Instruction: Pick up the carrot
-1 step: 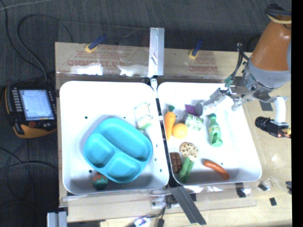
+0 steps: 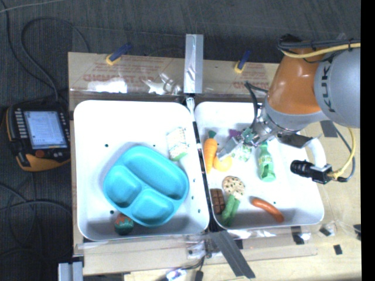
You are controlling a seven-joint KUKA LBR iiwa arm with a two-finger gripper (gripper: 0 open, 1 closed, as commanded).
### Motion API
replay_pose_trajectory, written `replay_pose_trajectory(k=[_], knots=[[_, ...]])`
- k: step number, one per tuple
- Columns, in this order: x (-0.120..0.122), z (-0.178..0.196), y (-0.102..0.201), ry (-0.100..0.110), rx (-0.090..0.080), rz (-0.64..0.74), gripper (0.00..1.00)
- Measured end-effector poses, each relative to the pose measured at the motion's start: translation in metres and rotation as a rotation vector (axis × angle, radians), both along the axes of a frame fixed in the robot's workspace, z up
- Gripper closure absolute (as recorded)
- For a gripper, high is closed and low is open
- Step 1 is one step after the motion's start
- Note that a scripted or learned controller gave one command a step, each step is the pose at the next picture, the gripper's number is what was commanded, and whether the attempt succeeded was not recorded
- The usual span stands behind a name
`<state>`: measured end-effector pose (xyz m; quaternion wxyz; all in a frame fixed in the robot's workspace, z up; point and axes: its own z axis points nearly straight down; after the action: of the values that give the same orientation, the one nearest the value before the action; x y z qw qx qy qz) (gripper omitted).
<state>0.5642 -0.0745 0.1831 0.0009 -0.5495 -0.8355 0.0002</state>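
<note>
- My gripper [image 2: 241, 140] hangs low in the right bin [image 2: 313, 206], at about ten o'clock from its middle; its tips are lost in a small clutter of pale plastic, and I cannot tell how wide it stands or whether it has hold of anything.
- The carrot [image 2: 209, 152] lies at nine o'clock from my gripper, just beside the wall dividing the bins: a smooth orange taper with a small green top, pointing towards six o'clock.
- A rounded yellow piece [image 2: 222, 163] touches the carrot's lower flank.
- A glossy green bottle [image 2: 266, 164] lies at four o'clock from my gripper.
- At six o'clock sit a speckled cookie [image 2: 232, 185], a ridged brown chocolate bar [image 2: 217, 201] and a green vegetable [image 2: 229, 209].
- A slick red-orange sausage [image 2: 267, 209] lies at five o'clock, near the front wall.
- In the left bin [image 2: 88, 157], a matte blue divided tray [image 2: 146, 183] rests tilted, with a small pale carton [image 2: 177, 143] at its one o'clock.
</note>
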Motion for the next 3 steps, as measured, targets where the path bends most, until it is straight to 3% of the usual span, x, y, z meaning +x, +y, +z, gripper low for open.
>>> replay_pose_trajectory(k=[1, 2, 3], knots=[[-0.056, 0.0, 0.097, 0.002, 0.0, -0.023, 0.0], [-0.055, 0.008, 0.097, 0.004, 0.001, -0.024, 1.0], [0.015, 0.047, 0.045, -0.001, -0.003, -0.016, 1.0]])
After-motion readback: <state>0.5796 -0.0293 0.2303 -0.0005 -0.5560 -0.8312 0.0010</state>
